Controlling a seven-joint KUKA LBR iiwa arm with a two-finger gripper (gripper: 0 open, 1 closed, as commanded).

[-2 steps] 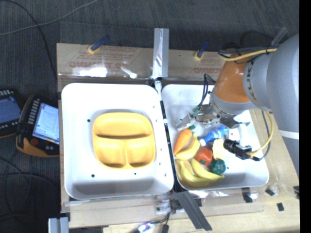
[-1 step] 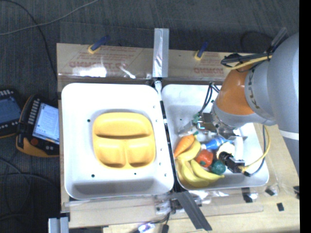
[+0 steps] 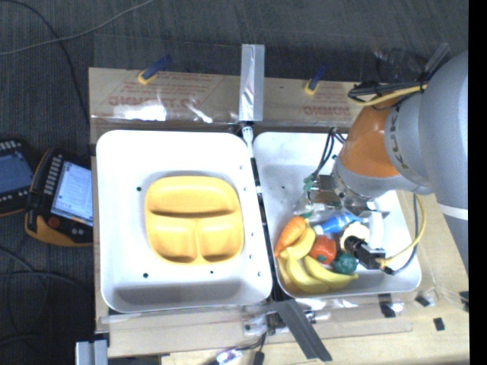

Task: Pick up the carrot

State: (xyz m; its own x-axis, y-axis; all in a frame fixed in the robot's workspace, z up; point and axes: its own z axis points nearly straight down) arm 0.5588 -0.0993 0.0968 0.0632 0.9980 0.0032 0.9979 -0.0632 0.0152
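We can't tell the gripper's (image 3: 341, 220) state; it sits low in the right bin (image 3: 289, 158). Carrot (image 3: 290, 233) lies at its 9 o'clock, touching the bananas (image 3: 308, 268). At 9 o'clock beyond, the left bin (image 3: 122, 204) holds a yellow tray (image 3: 195, 218).

Tabletop (image 3: 183, 97), as I see it: two white bins side by side, left bin (image 3: 122, 204), right bin (image 3: 285, 154).
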